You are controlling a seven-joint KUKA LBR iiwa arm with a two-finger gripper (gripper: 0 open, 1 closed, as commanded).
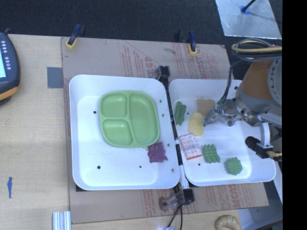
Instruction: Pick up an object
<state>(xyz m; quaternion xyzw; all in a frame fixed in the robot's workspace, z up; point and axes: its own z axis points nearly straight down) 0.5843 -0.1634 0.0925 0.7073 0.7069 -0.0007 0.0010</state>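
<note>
The desk point(33, 143) carries 2 shallow white bins side by side on a brown cardboard sheet point(124, 56), which is held at its far edge by 2 clamps, a yellow-tipped one point(73, 38) and a blue one point(192, 44). The left bin point(84, 128) holds a pale green plate point(129, 119) with 3 compartments, lying flat, and a small purple object point(157, 152) just beside the plate's near right corner. The right bin point(249, 174) holds several small things: a dark green stick-shaped piece point(180, 113) near its left wall, a pale yellow rounded object point(196, 124), a tan piece point(206, 106) touching the yellow one on its far side, a red and white packet point(190, 146) by the near left part, a green bumpy block point(210, 154) just right of the packet, and a round green knobbly object point(233, 166) further right. The grey arm with its orange band point(256, 80) reaches in from the right over the right bin, and the hand point(211, 119) sits low at the right side of the yellow object, close to it or touching it. Whether the hand is open or closed cannot be told, since it shows only as a small metallic tangle. A dark handheld pendant point(7, 66) lies at the desk's left edge.
</note>
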